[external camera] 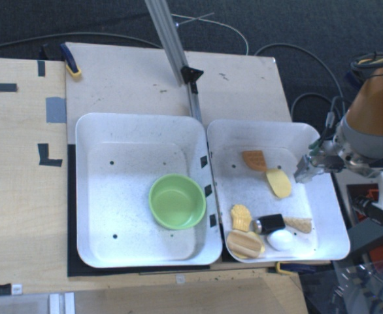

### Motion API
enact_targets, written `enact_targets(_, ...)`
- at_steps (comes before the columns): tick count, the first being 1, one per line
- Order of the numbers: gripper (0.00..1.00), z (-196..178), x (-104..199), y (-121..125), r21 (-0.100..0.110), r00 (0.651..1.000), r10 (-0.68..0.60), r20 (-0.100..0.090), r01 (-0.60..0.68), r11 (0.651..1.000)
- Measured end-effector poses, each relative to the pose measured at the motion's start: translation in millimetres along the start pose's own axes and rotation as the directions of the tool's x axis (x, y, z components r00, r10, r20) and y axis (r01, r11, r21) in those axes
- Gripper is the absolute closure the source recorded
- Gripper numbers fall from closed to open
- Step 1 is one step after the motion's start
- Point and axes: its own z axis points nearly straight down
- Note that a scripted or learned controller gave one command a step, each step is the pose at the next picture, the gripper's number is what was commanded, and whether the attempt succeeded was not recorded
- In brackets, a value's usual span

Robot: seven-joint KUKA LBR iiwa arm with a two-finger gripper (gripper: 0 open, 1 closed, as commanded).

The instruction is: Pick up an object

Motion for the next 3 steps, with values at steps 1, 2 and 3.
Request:
enact_targets(1, 1.0, -11, 49, 29, -0.002, 1.0, -0.006, -0.001, 0.006, 1.0)
enact_targets(2, 1.0, -15, 96, 62, -0.002, 1.0, -0.006, -0.001, 0.006, 1.0)
enact_targets(3, 1.0, -15, 137, 86, -0.001, 1.0, -0.005, -0.001, 0.005, 1.0)
